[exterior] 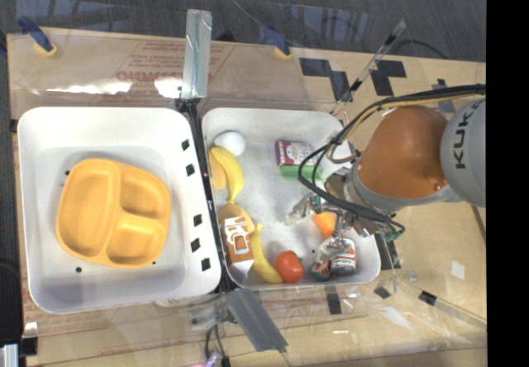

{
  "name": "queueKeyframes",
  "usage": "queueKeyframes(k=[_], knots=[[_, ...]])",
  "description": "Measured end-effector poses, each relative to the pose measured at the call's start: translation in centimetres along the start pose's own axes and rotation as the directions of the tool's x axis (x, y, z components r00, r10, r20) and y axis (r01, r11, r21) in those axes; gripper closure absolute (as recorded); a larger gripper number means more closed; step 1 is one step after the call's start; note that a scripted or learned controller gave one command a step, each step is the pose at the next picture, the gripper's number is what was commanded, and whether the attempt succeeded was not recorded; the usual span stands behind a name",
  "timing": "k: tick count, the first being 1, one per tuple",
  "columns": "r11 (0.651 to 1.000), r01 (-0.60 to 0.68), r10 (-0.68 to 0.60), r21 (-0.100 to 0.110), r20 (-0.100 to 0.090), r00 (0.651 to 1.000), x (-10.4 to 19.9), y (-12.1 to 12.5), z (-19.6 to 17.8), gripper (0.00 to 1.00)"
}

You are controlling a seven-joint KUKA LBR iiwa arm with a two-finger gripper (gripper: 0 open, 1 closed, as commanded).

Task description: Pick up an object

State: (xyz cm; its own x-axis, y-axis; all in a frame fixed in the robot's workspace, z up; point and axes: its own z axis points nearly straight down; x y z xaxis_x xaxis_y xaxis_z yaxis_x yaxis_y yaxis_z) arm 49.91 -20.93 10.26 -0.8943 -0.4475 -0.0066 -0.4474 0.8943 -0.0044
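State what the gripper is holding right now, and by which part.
It cannot be told. The gripper is low in the right bin at a small orange object, but the arm's wrist hides whether anything sits between the fingers.

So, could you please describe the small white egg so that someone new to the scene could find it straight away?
Start with the right-hand bin, the one crowded with food items, beside the bin holding the yellow divided tray. Go to its far-left corner, next to the divider. The egg sits there just above the top of a banana; it is the only plain white, round thing among coloured neighbours.
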Motion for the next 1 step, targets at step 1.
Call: queueKeyframes(k=[1], knots=[[1.0,0.008,-0.008,0.0,0.001,1.0,-0.29,0.14,-0.99,1.0]])
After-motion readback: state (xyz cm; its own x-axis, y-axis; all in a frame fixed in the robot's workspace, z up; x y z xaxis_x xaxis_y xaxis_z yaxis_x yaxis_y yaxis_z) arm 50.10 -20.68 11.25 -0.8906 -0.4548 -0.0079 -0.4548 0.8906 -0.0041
